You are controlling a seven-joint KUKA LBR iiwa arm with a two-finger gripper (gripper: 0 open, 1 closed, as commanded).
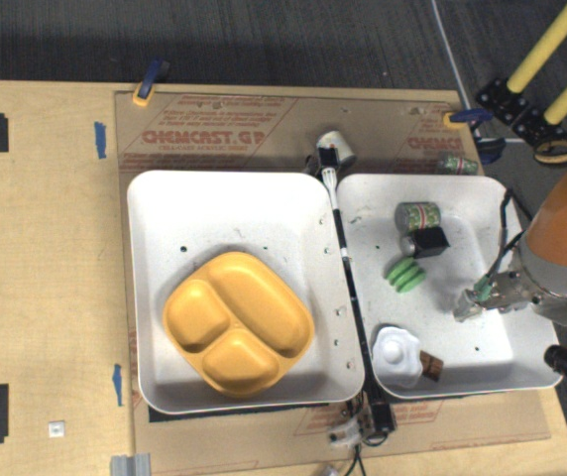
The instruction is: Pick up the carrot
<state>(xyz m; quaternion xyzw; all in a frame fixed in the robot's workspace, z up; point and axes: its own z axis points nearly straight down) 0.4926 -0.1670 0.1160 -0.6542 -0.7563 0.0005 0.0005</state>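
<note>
Clutter sits in the right bin (482,360) at three o'clock, within reach of the gripper (474,300). Whether that gripper is open or holding anything, I cannot tell; no carrot is recognisable.

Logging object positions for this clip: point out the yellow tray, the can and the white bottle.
Yellow tray (239,320): camera view, centre where its compartments meet.
Can (418,214): camera view, middle of its side.
White bottle (395,351): camera view, middle of its body.

Yellow tray (238,322) in left bin (155,226).

Glossy yellow plastic tray (237,322) in a smooth white bin (165,216).
</note>
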